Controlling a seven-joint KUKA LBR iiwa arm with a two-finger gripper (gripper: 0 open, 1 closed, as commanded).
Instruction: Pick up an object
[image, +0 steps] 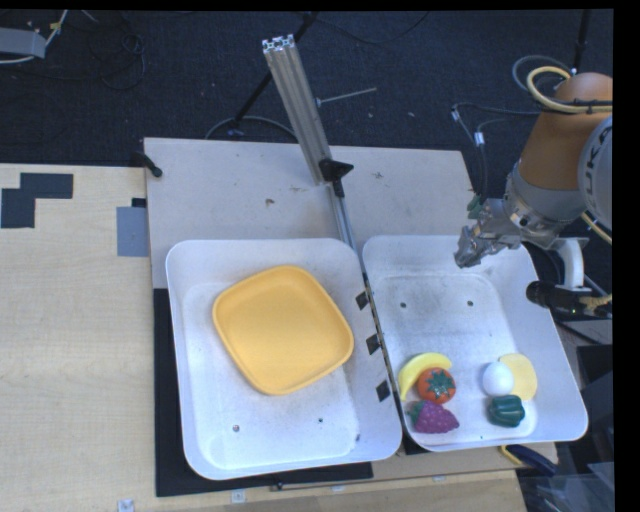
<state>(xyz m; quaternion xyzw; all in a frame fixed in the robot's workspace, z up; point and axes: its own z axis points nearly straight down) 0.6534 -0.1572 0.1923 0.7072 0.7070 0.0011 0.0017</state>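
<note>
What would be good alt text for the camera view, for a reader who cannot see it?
The robot's hand hovers over the far rim of the right bin, which has small toy foods clustered at its near end. The left bin holds a yellow plate.

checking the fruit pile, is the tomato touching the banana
Touching. The camera view shows the tomato overlapping the banana with no gap between them.

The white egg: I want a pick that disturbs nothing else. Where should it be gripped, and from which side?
Probably from straight above, across the round middle of the egg. Close along the near-far line: the yellow piece touches its right side and the green pepper sits close in front.
</note>
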